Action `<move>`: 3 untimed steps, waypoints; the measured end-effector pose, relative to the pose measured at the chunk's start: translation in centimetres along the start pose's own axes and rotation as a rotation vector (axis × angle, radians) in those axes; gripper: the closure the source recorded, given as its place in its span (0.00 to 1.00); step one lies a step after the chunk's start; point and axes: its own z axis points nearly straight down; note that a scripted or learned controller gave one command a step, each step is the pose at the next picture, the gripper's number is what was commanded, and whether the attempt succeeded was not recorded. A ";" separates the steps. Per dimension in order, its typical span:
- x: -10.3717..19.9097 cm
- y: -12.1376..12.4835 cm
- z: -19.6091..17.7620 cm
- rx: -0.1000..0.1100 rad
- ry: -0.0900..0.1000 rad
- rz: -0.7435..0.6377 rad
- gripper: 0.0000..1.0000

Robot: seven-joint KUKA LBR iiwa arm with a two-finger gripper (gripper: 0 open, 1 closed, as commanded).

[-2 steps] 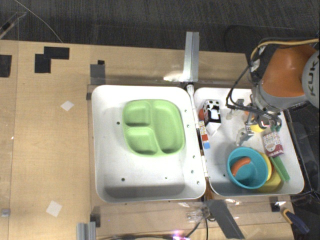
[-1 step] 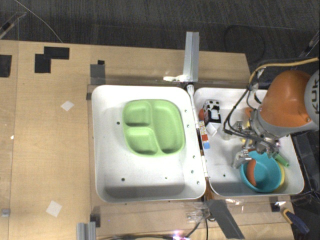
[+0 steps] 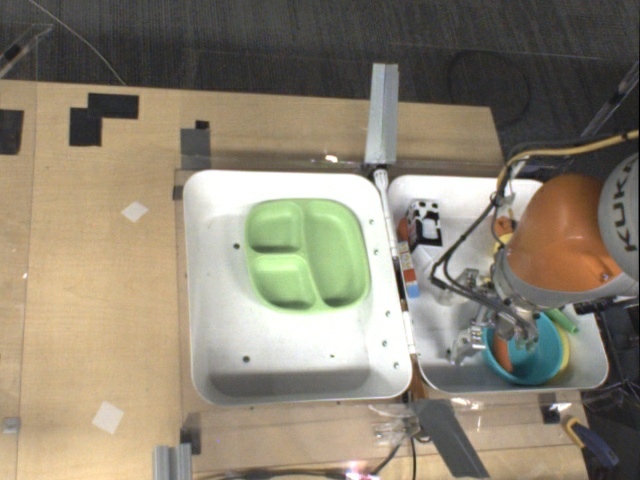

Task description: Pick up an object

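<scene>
My gripper (image 3: pixel 478 336) hangs low in the right bin (image 3: pixel 440 368), just left of a blue bowl (image 3: pixel 530 360) that sits at the bin's front right. An orange object (image 3: pixel 503 354) lies inside the bowl, right beside the gripper. A yellow rim (image 3: pixel 566 348) and a green piece (image 3: pixel 566 320) peek out from behind the bowl. The orange band (image 3: pixel 562 233) of the arm hides the back right of this bin. A black and white item (image 3: pixel 427 224) and a small orange-red thing (image 3: pixel 403 230) lie at the bin's back left.
A green divided plate (image 3: pixel 305 253) lies in the middle of the left bin (image 3: pixel 215 348). A thin red, white and blue stick (image 3: pixel 410 276) rests along the right bin's left wall. Cables (image 3: pixel 455 258) loop off the wrist over the bin.
</scene>
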 end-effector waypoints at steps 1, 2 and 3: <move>0.5 -0.3 0.0 0.000 -0.002 0.151 0.00; 0.7 0.1 0.0 0.000 0.000 0.276 0.00; 0.7 0.3 0.0 -0.001 0.001 0.370 0.00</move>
